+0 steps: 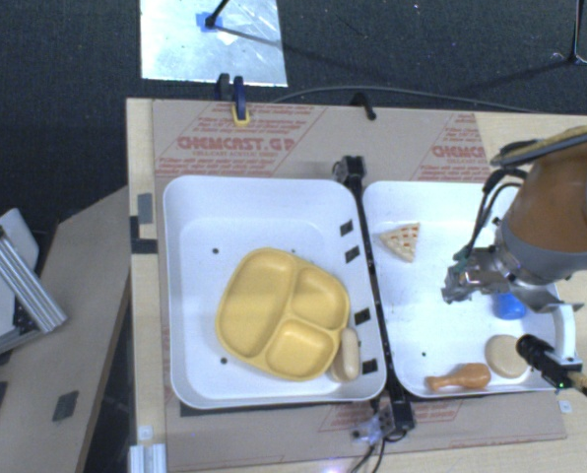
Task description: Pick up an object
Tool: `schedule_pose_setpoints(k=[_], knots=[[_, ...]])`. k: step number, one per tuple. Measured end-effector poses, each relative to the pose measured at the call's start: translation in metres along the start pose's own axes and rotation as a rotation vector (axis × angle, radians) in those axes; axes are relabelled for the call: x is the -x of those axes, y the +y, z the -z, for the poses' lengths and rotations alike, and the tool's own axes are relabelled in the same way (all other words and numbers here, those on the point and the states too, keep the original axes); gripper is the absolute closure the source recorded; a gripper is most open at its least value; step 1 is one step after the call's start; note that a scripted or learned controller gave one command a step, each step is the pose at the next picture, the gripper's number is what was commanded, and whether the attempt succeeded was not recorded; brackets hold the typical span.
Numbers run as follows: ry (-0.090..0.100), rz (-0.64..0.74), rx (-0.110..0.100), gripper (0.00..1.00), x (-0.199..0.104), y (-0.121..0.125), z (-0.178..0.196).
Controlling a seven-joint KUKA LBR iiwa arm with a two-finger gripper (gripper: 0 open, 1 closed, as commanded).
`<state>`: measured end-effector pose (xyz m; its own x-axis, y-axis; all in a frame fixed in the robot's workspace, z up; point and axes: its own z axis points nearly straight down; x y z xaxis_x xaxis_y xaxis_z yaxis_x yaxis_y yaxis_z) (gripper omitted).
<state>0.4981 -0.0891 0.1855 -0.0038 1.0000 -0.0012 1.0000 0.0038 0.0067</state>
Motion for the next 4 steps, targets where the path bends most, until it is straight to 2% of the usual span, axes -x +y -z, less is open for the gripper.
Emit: schedule_pose_setpoints(k=[1, 2, 3, 4], knots=[[0.0, 0.001, 0.0, 1.0, 0.0, 0.002, 0.053], [0.003, 0.007, -0.003, 1.0, -0.062, 0.018, 0.053], [0.003, 0.006, -0.006, 1.0, -0.114, 0.029, 0.038], [0.004, 0.006, -0.005, 1.0, -0.162, 0.033, 0.047]])
